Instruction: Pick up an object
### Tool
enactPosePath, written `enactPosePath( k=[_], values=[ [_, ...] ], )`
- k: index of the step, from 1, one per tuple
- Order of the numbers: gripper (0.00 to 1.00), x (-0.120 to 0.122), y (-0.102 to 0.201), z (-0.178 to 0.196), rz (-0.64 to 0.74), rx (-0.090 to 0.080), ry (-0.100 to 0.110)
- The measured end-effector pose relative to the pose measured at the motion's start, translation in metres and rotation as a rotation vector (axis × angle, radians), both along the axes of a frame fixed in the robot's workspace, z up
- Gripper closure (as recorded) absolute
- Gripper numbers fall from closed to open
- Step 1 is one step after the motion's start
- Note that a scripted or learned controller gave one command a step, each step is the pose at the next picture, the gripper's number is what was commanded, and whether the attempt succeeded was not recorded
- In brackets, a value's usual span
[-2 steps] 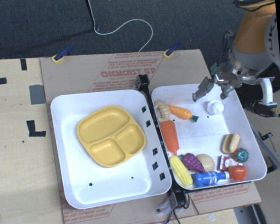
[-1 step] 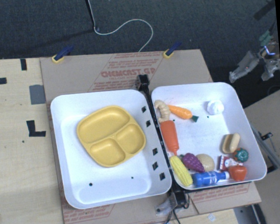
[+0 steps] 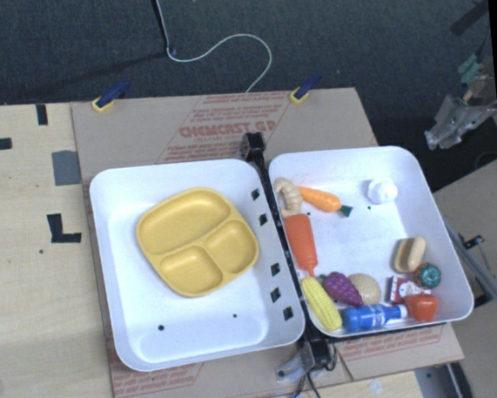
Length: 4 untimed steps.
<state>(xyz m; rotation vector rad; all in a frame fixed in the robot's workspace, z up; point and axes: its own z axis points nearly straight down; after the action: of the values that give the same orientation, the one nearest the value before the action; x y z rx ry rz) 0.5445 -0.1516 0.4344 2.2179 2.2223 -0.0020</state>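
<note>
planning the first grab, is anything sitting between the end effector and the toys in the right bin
Nothing visible does. The end effector sits off past the right bin's far right corner, above the dark floor. The toys lie uncovered: white cap, carrot, bun, corn. Only the bin's low rim lies between.

Toy foods [image 3: 359, 262] in rt bin [image 3: 422, 186]

Yellow three-compartment plastic tray [image 3: 197, 241] lies in left white bin [image 3: 131, 336]. Right white bin [image 3: 416, 169] holds toy food: orange plastic carrot [image 3: 320, 199] at back, yellow plastic corn cob [image 3: 321, 303] at front-left, blue plastic bottle [image 3: 373, 316] just right of it.
</note>
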Motion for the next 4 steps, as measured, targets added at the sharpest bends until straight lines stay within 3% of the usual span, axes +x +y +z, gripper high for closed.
enactPosePath(
  k=[1,2,3,4],
  values=[
    [1.0,-0.051,-0.035,-0.014,-0.006,0.002,0.003],
    [1.0,-0.061,-0.066,0.001,-0.005,0.001,0.0],
    [1.0,-0.061,-0.058,-0.03,-0.002,0.002,0.004],
    [1.0,-0.061,0.042,-0.073,0.008,0.006,0.007]
  ],
)
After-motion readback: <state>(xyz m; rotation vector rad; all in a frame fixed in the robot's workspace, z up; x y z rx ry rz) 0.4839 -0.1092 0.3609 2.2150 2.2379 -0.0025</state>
